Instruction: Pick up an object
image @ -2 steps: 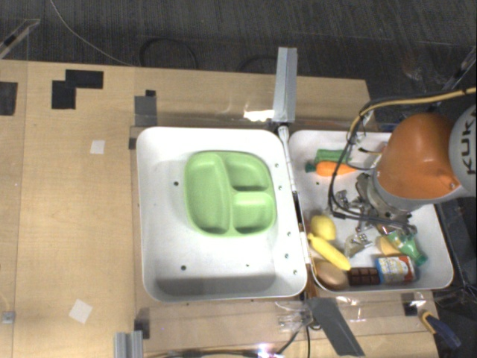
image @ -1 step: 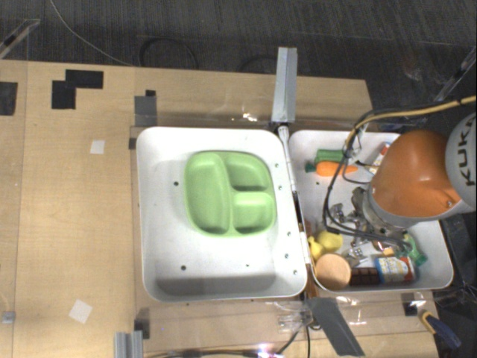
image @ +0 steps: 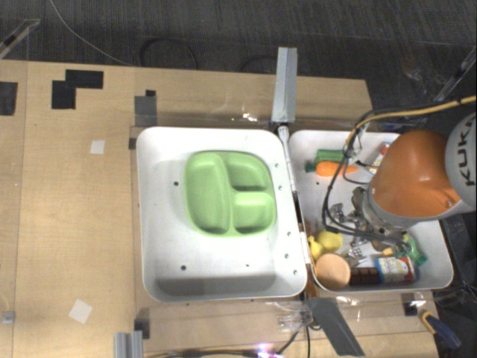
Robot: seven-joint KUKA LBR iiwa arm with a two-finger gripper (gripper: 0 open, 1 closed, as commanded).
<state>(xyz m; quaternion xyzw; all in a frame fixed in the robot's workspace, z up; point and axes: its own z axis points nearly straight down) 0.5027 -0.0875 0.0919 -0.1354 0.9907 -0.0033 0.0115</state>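
The right bin [image: 447, 263] holds several small objects: a yellow item [image: 326, 242], a tan round ball [image: 333, 270], a dark bottle with a label [image: 384, 271], and an orange carrot-like piece with a green piece [image: 330, 162] at the back. My arm's orange band [image: 414, 174] hangs over this bin and covers the wrist. The gripper [image: 367, 237] reaches down among the objects near the bottle and the yellow item, its fingers hidden under the wrist hardware and cables.
The left bin [image: 160, 200] holds a green divided tray [image: 227, 192]. A metal divider post [image: 284, 88] stands behind the gap between the bins. Black cables loop over the back of the right bin. Wooden bench surface spreads to the left.
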